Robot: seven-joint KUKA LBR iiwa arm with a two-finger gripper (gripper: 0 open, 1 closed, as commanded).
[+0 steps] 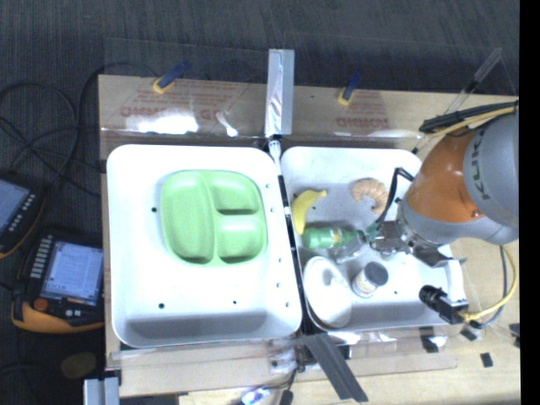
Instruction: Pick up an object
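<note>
The right bin (291, 163) holds several things. A yellow banana (306, 208) lies by its left wall. Just below it, a green bottle (327, 238) lies on its side. A tan curled piece like a shrimp (369, 191) rests toward the back. A white cup (324, 282) lies at the front left, and a small round jar with a grey top (368, 278) stands beside it. My gripper (381, 233) is low in this bin, right at the bottle's right end and above the jar. Nothing shows as held.
In the left bin (126, 243) lies a green divided plate (213, 216). The arm's orange band (439, 194) hangs over the right bin's right side. Clear plastic sheeting and a metal post (280, 91) stand behind the bins.
</note>
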